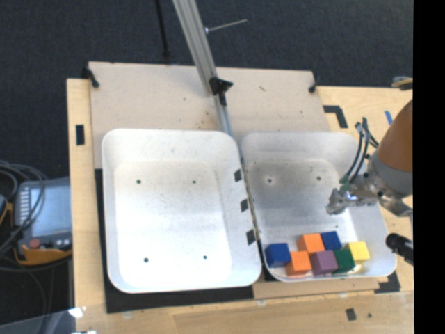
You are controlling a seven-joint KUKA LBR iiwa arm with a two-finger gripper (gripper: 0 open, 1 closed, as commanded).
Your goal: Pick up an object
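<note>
Where dark carpet surrounds it, a tan bench (278, 92) under two white bins (174, 207).

A wooden bench (80, 186) sits on dark carpet. A pale board (160, 99) covers its upper part. A silver metal rail (195, 40) slants down from the top centre of the frame to a black clamp (220, 86) on that board. At the left edge of the frame, a grey handheld control unit (42, 211) rests beside coiled black cables (10, 179).
</note>
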